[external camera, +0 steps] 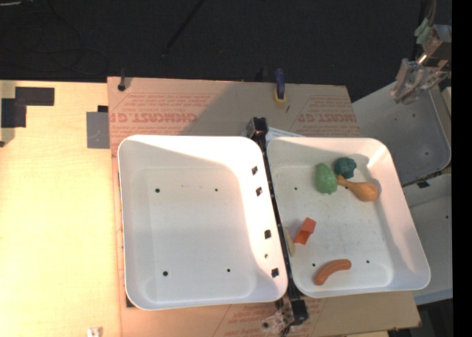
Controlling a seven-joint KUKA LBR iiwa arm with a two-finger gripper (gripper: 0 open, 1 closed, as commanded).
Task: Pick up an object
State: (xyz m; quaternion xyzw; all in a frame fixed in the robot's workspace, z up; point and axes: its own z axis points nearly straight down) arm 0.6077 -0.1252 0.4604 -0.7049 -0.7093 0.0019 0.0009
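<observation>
Gripper parked far right, clear of both bins.

Camera view: the gripper [417, 77] hangs at the far right corner beyond the right bin [398, 181]; its state cannot be told. Well apart from it, in that bin, lie a green lump [325, 178], teal piece [345, 167], tan drumstick [360, 189], orange block [304, 231] and sausage [332, 271]. The left bin [133, 181] sits alongside.

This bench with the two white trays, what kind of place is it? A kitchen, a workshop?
Most likely a robotics lab bench rather than a kitchen. Two shallow white bins sit side by side on cardboard, the right one holding small toy foods such as a sausage and a drumstick, with cables trailing behind.
</observation>
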